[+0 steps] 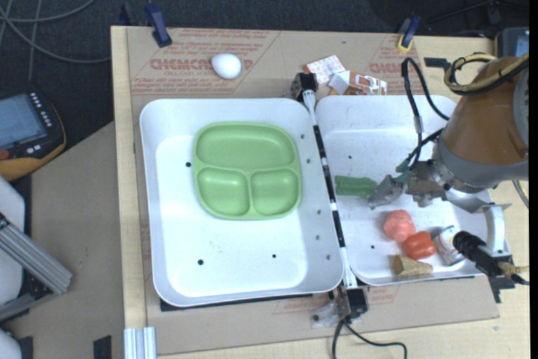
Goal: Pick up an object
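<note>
Currently: gripper (385, 192) down in the right bin (370, 139), at the end of the green piece (353, 185).
You see the arm (483, 139) reaching in from the right, orange band above the wrist. The gripper tip sits against the right end of the flat green piece, which lies near the bin's left wall, about mid-bin. You cannot tell from this angle whether the gripper is spread or pressed together, nor whether it has hold of the piece. Toward the near edge of the same bin: pink ball (398, 224), red-orange lump (419, 245) touching it, tan wedge (410, 266) by the front rim, all apart from the gripper. Left bin (244, 261) holds a green divided plate (248, 170), flat. On the bench behind the bins you have a white egg (225, 65) and some small packets (345, 78).
</note>
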Tool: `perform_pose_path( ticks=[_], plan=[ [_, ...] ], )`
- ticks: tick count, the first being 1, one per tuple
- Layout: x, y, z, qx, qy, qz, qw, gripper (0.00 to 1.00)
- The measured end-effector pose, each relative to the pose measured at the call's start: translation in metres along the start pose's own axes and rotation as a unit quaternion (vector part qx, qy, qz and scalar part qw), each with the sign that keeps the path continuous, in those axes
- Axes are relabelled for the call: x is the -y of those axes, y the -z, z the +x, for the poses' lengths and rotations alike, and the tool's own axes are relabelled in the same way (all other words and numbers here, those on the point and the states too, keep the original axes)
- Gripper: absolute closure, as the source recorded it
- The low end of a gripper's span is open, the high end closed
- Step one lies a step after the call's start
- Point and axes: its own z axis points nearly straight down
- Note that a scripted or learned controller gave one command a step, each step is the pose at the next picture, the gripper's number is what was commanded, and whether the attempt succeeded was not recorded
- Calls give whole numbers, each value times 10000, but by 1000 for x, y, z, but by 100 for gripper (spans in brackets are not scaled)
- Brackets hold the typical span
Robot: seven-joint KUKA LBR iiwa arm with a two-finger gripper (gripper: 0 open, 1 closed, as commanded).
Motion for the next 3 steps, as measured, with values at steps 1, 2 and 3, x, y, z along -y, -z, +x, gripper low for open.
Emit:
perform_pose_path(
  ticks=[1,2,3],
  plan=[
    [22,-52,-8,0,-7,3,10000,0],
    [21,-42,-8,4,-11,-8,10000,100],
    [-56,39,59,-1,2,-11,10000,100]
  ],
)
